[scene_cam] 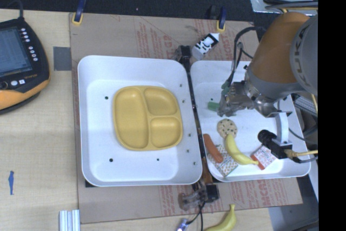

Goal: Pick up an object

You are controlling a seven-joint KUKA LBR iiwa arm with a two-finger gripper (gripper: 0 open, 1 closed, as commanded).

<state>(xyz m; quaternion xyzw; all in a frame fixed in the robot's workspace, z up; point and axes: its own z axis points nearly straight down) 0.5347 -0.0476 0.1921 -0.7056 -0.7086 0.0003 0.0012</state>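
My gripper [227, 104] is low in the right bin [205, 76], near that bin's left wall. A small green thing [212, 107] lies just to its left, partly under it. In front of it lie a round chocolate-chip cookie [227, 127], a yellow banana [238, 152], a reddish sausage [212, 148], a red and white packet [263, 158] and a patterned wrapper [226, 166]. I see nothing between the fingers.
The left bin [94, 170] holds a yellow divided plate [147, 117]. A second banana [225, 220] lies on the bench in front of the bins. A black and white thing [205, 44] sits behind them. A control pendant [16, 65] rests at the far left.
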